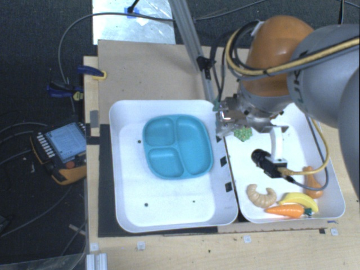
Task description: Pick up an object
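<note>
Standing on dark floor (pixel 34 38), brown counter (pixel 146 66) carries left-hand bin (pixel 121 167) with blue divided plate (pixel 177 146), right-hand bin (pixel 333 198) under tool (pixel 236 125); tool's grip state indeterminable.

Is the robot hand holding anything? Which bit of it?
It cannot be told. The gripper hangs right beside a green broccoli-like piece in the right bin, but no hold shows.

The arm (pixel 332 61) is a thick, smooth grey tube. Above the wrist it has a rounded orange band (pixel 278 44), glossy like a dome. Dark and yellowish cables (pixel 239 49) run in loops around this band. The gripper (pixel 230 125) under it is of silver-grey metal.
</note>
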Robot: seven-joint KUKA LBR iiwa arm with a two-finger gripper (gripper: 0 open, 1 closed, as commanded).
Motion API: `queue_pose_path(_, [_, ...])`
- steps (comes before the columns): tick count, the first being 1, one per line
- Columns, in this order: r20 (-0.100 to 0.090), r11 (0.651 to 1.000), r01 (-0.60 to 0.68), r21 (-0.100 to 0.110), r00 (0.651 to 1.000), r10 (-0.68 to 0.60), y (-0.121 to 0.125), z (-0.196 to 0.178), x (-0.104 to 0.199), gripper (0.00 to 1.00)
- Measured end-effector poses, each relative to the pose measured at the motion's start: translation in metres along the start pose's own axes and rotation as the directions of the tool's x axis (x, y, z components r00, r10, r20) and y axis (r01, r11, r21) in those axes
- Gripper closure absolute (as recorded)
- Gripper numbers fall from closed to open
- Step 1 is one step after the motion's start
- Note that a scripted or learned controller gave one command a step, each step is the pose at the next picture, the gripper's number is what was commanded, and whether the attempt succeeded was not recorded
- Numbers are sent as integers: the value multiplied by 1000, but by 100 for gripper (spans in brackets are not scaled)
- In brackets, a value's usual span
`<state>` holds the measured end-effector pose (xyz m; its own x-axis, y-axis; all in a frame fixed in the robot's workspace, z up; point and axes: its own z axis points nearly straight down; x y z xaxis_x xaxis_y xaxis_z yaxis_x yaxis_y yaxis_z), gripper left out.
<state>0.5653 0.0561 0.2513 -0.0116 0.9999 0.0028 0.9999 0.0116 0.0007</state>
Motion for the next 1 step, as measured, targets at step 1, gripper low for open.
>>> queue_pose_path(1, [0,1000,-1,0,1000,1,-7,2,53,100])
